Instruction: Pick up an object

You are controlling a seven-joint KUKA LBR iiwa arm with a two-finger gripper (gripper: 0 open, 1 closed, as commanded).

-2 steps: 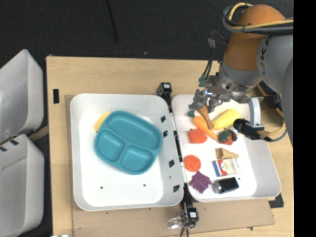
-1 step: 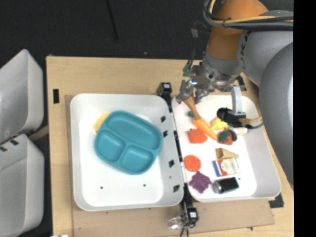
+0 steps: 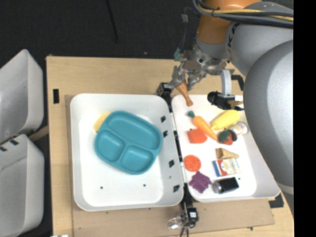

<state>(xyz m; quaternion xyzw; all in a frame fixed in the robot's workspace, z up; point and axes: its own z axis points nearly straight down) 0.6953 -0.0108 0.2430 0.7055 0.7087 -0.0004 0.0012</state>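
Far left of the gripper [image 3: 190,83], two white padded blocks [image 3: 17,98] stand against the dark floor beside the pale wooden table [image 3: 113,73]. Nearer, down and left of the gripper, the left bin [image 3: 84,181] carries a teal divided tray [image 3: 128,141] lying flat, with a bit of yellow [image 3: 101,120] peeking from under its far-left edge. The gripper hangs over the top corner of the right bin [image 3: 256,181], by the seam between the bins, and a thin orange-brown stick [image 3: 185,94] sits between its fingers, slanting down. Below it lie a carrot [image 3: 204,125], an orange wedge [image 3: 197,136], an orange disc [image 3: 192,162] and a purple piece [image 3: 200,181]. Below and right are a yellow banana-like toy [image 3: 226,118], a strawberry [image 3: 227,137], a small carton [image 3: 227,167] and a black block [image 3: 227,184].
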